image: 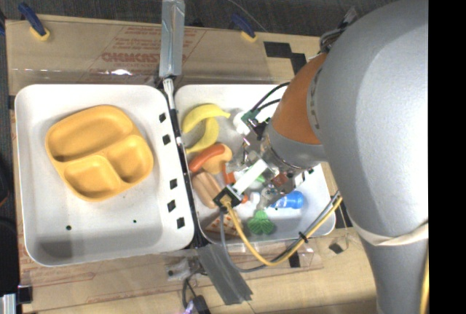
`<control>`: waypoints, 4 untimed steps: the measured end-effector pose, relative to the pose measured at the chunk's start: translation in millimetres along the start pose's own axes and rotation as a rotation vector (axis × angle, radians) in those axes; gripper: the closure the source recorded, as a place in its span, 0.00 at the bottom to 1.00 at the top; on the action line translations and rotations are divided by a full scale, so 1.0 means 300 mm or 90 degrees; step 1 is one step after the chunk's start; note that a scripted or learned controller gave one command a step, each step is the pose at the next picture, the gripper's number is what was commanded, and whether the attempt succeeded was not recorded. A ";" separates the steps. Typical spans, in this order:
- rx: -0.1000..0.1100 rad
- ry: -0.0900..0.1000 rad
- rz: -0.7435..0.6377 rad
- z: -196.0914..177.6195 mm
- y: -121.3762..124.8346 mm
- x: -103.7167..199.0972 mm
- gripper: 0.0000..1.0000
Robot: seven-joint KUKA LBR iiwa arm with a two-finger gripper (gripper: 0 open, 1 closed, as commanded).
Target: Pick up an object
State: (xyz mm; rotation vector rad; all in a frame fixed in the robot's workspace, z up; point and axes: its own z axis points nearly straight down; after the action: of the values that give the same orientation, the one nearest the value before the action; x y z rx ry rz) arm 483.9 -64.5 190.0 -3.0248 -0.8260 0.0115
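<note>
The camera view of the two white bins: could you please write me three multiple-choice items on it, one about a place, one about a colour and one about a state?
1. Where does the yellow divided plastic tray lie?
A. In the left white bin
B. In the right white bin
C. On the floor beyond the bench

2. What colour is the band above the wrist of the grey arm?
A. Green
B. Orange
C. Blue

3. How does the yellow divided plastic tray lie?
A. Standing on its edge
B. Turned face down
C. Flat, with its compartments facing up

Answers:
1 A, since the tray sits alone in the left bin.
2 B, since the orange band shows above the right white bin, where the yellow toy banana lies.
3 C, since its hollow compartments are open to the camera.
</note>
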 end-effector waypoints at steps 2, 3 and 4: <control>-0.004 0.004 0.206 -0.333 0.312 0.069 0.00; 0.002 -0.003 0.169 0.218 0.279 -0.127 0.00; -0.001 0.003 0.156 0.200 0.246 0.066 0.00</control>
State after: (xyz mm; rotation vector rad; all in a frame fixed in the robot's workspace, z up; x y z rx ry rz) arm 537.9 -117.8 129.4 -3.1039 -0.4496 0.0061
